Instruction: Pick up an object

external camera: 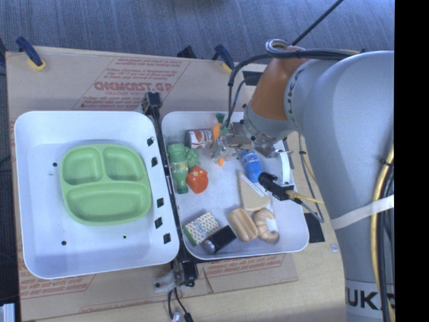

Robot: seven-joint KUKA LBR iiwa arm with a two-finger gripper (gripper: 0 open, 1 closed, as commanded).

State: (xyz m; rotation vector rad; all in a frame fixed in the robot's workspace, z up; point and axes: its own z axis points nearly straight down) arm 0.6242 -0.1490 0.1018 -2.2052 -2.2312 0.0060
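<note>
My gripper (225,146) hangs low over the back of the right bin (295,237), just right of a small brown and white can (198,137). An orange piece (218,127) shows at the gripper's back edge. A blue object (252,166) lies right under the wrist. In front of the gripper and to its left sit a red tomato-like toy (197,180) and a green bottle-like toy (179,164). The wrist hides what lies beneath the gripper.
Toward the right bin's front lie a beige wedge (253,190), a bun-like toy (244,224), a patterned box (201,227) and a black cylinder (220,239). The left bin (33,180) holds a green divided plate (105,183). A black divider (163,173) separates the bins.
</note>
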